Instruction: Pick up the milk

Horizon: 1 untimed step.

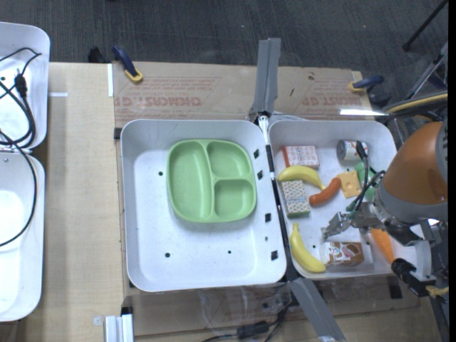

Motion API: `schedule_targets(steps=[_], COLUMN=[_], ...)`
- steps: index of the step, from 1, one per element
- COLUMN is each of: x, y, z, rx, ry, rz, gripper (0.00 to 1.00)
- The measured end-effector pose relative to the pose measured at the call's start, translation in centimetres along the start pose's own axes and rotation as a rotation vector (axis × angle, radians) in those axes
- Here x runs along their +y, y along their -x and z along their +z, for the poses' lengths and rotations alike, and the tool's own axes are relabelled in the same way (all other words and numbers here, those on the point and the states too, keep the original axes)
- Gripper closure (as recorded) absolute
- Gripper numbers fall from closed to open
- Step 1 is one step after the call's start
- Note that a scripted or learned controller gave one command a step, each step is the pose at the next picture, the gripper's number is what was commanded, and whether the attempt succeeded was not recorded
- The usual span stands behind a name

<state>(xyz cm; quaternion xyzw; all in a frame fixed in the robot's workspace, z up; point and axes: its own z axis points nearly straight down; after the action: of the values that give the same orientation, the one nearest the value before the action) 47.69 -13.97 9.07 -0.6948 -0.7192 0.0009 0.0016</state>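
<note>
Cardboard milk carton [345, 254], white and brown, lying flat at near edge of right bin [388, 137], between banana [306, 251] on left and carrot [382, 244] on right. Gripper [340, 225] just beyond carton on far side. Pincer state: cannot tell. Probably light, stiff-walled, smooth; crushable under hard squeeze. Grasp across narrow sides at mid-length, with moderate force.

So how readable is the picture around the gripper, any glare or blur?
Camera view: even light, no strong glare on the right bin; soft shadows beneath the green plate. The gripper is small and slightly soft; the carton below it has an unreadable label.
</note>
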Motion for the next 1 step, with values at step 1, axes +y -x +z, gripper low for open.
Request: schedule_targets(steps=[1], x=[0.00], y=[-0.64], z=[0.04], rx=[-0.001], ry=[0.000], rz=[-0.084], gripper=[0.00])
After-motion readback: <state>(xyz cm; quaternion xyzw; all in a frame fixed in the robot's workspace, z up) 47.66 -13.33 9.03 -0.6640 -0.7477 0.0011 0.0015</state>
